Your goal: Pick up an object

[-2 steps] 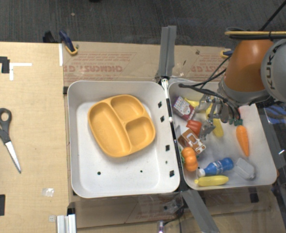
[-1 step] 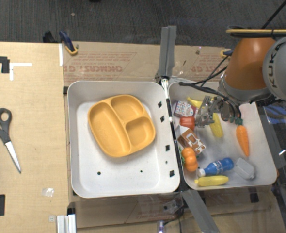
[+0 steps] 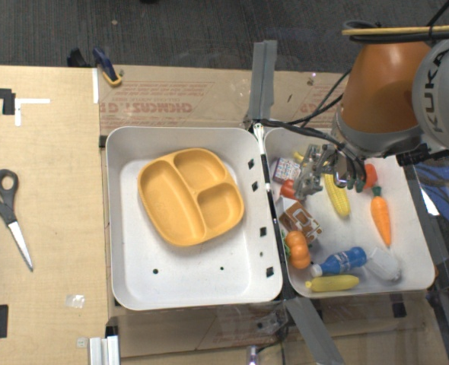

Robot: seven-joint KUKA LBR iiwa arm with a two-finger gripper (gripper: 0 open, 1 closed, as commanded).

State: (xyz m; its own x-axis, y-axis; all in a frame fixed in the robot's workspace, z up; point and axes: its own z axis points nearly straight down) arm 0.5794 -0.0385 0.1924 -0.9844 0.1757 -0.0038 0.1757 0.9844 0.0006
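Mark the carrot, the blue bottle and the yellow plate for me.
carrot (image 3: 381, 217): camera view, middle of its orange body.
blue bottle (image 3: 343, 261): camera view, middle of its blue body.
yellow plate (image 3: 192, 196): camera view, central divider ridge.
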